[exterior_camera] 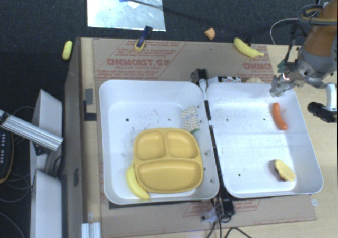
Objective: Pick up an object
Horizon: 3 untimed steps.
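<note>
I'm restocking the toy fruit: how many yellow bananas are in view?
2. One yellow banana lies in the left white bin against the yellow divided plate; another banana lies on the bench behind the right bin.

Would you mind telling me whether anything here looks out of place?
Yes: a banana and a small orange piece lie outside the bins, past the bench's far edge, and a yellow item lies off its left corner.

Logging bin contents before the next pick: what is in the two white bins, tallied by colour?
Yellow: 3, the divided plate, the banana beside it, and a yellow piece in the right bin.
Orange: 1, the carrot-like stick.
Pale, patterned: 1, a small crumpled item.
Total: 5
</note>
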Tool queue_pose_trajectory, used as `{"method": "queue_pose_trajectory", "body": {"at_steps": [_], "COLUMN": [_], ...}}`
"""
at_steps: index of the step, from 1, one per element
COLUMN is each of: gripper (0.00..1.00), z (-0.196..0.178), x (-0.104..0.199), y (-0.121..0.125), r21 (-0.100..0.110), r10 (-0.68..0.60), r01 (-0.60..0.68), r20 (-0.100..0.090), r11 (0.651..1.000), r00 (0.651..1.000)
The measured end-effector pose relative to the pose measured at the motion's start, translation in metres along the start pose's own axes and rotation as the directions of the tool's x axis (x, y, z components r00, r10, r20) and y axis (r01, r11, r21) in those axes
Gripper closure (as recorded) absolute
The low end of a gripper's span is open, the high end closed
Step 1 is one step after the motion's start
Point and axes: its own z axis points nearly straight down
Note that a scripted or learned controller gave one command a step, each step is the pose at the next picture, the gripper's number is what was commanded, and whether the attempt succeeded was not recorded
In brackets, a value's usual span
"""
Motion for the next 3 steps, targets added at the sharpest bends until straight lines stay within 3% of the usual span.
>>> {"method": "queue_pose_trajectory", "body": {"at_steps": [1, 2, 3], "gripper": [0.00, 0.00, 0.00], "z": [0.001, -0.042, -0.041], "x": [0.001, 0.001, 0.001], "y": [0.000, -0.024, -0.024], "r21": [0.001, 0.001, 0.002], "r10": [-0.001, 0.001, 0.001], "r01": [0.001, -0.001, -0.001], "r20": [-0.001, -0.001, -0.002], "r11": [1.000, 1.000, 1.000], "r00": [1.000, 1.000, 1.000]}}
